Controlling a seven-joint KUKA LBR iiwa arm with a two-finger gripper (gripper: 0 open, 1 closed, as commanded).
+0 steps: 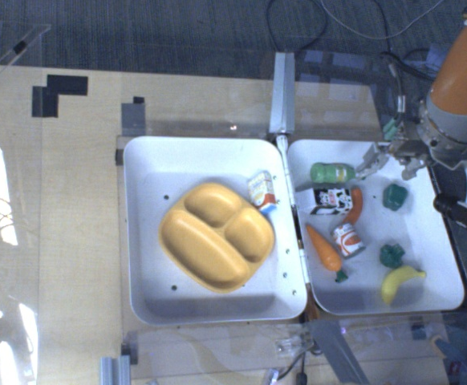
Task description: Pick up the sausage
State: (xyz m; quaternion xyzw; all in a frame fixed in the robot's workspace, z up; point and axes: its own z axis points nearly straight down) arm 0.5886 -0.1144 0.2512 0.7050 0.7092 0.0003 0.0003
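- Currently the sausage (355, 203) lies in the right bin (450, 295), at about seven o'clock from the gripper (392, 157).
- Gripper fingers spread open, holding nothing.
- A black-and-white carton (330, 200) hides the sausage's left side.

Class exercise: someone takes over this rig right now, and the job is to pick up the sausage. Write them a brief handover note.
Gripper: above the right bin's far edge, nothing between its fingers.
Sausage: lying in the right bin, partly under the black-and-white carton, just below the green bottle.
Nearby: carrot and small can toward the near side.
Done: nothing yet; the sausage is not picked up.
Left: descend onto the sausage's exposed end, close, lift.
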